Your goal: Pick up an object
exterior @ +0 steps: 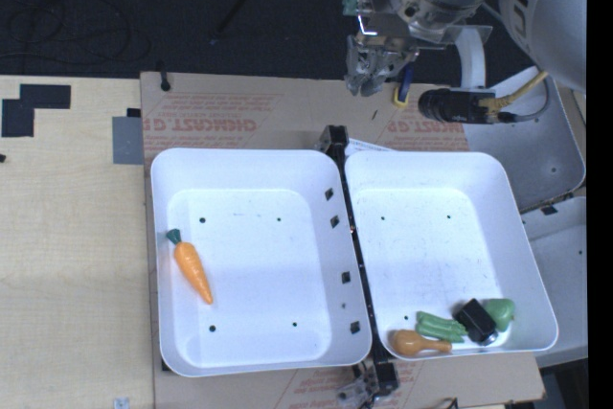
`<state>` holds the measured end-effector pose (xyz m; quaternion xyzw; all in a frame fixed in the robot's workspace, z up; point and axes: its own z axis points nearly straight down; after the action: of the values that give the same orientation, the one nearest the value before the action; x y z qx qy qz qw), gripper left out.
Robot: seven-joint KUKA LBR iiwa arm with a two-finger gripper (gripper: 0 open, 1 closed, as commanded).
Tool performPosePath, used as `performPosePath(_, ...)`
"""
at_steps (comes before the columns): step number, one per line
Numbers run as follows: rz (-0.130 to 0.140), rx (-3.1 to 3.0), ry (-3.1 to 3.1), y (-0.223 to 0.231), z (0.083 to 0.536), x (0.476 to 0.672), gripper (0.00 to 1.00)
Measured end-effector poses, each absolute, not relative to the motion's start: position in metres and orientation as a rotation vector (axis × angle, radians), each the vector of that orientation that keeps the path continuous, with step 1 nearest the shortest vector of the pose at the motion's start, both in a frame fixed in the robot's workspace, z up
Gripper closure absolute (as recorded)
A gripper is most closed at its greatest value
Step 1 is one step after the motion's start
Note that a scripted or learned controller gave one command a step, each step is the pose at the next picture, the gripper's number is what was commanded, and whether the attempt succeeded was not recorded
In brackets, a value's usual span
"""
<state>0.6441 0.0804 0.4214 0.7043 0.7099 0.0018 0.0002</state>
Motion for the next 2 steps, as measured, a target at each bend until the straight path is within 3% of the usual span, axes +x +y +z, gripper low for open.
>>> performPosePath(1,0.005,2.213,2.231,0.165,0.466,0.644,1.0)
performPosePath(2,-0.01,2.218,2.231,0.229,0.427,0.643,1.0)
